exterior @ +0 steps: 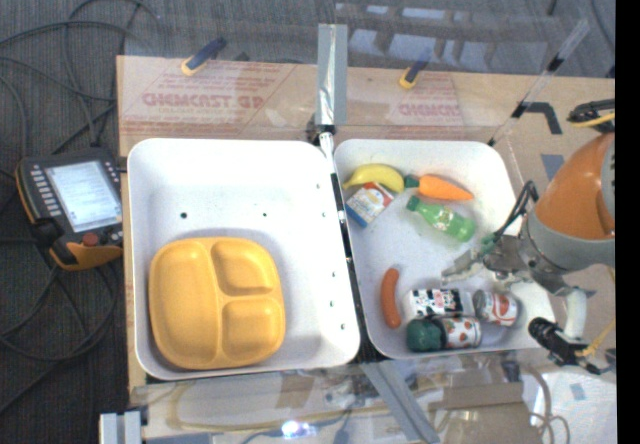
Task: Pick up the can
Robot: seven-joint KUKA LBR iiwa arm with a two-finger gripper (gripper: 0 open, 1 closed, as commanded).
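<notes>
Yellow tray (215, 304), one, banana (372, 175), one, carrot (446, 189), one, fingers (463, 264) spread, empty, by can (497, 308)

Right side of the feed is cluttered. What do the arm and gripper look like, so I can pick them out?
The arm is bulky and rounded, grey, with a broad orange band above the wrist. The gripper is a slim assembly of pale grey metal bars, thin and angular beside the arm. No markings are legible on either.
</notes>
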